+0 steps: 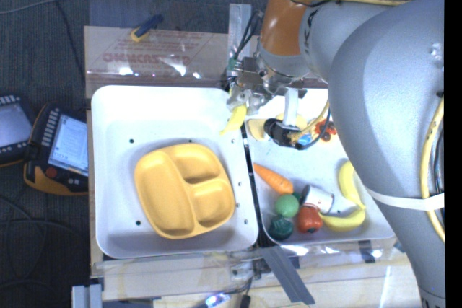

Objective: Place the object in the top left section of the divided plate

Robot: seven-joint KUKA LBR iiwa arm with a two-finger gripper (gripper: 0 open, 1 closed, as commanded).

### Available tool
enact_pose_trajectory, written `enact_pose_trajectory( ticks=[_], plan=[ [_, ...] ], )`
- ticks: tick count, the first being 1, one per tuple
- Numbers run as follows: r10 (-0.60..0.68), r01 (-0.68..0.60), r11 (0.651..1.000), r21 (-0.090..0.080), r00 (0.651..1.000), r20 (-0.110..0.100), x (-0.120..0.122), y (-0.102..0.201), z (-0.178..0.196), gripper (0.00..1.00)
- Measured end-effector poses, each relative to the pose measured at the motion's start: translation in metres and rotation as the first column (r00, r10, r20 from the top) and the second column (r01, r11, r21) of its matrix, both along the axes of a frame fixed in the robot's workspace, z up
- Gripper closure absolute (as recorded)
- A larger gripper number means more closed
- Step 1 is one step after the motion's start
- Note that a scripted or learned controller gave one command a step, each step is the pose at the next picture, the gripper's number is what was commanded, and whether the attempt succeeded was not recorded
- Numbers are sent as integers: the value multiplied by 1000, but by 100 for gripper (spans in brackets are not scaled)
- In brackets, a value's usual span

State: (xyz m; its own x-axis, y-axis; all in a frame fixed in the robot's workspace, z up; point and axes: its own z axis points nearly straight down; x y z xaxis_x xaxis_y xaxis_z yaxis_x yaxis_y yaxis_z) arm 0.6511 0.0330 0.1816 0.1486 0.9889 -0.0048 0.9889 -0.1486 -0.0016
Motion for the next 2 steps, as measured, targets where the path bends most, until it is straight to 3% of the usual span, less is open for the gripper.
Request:
enact_pose_trajectory(
  ticks=[1, 2],
  plan=[
    [-129, 129, 992, 3, 992, -8, -74, 23, -3, 100],
    [-129, 129, 992, 3, 992, -8, -74, 23, -3, 0]
  ],
)
